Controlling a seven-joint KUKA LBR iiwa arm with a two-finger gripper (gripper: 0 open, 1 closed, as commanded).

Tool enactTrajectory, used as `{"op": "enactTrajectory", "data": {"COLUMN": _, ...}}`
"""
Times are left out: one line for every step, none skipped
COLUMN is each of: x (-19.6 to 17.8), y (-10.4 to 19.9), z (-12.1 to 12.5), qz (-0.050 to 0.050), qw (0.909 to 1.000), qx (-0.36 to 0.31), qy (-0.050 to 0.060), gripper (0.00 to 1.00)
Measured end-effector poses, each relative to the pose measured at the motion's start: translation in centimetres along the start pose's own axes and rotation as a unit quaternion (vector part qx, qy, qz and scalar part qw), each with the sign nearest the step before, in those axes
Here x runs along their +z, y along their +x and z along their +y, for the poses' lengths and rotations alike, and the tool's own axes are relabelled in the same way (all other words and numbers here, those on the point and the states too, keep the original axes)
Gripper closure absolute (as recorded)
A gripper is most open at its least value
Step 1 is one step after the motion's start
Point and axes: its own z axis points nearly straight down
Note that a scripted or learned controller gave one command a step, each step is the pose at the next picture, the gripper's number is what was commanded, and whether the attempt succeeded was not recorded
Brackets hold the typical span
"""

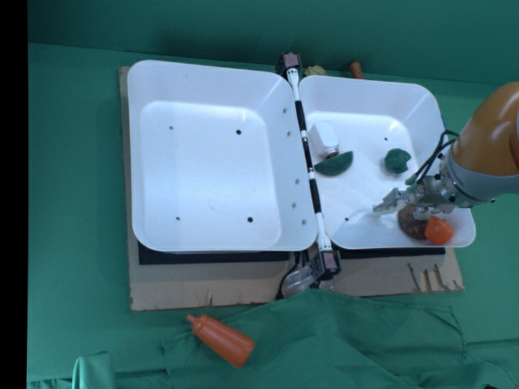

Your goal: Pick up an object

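Your tool [403,205] hovers over the right bin's [366,96] near-right corner; whether it grips anything, you cannot tell. Beneath it lie a brown lump [413,224] and orange piece [439,231], probably light, rounded and slippery: take the lump across its middle.

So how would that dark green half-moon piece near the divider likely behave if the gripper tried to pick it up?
The dark green half-moon piece lies flat and low on the right bin floor, so the fingers may struggle to get under it. Its curved edge could let it slide or pivot when pushed. It touches or nearly touches the small white block, which might get nudged too.
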Motion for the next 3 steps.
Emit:
{"op": "enactTrajectory", "data": {"x": -0.1, "y": 1.4, "z": 0.0, "qz": -0.004, "qw": 1.0000, "qx": -0.001, "qy": -0.002, "gripper": 0.00}}
{"op": "enactTrajectory", "data": {"x": -0.1, "y": 3.0, "z": 0.0, "qz": -0.003, "qw": 1.0000, "qx": -0.001, "qy": -0.002, "gripper": 0.00}}
{"op": "enactTrajectory", "data": {"x": -1.9, "y": -1.1, "z": 4.4, "qz": 0.000, "qw": 1.0000, "qx": -0.001, "qy": 0.004, "gripper": 0.00}}
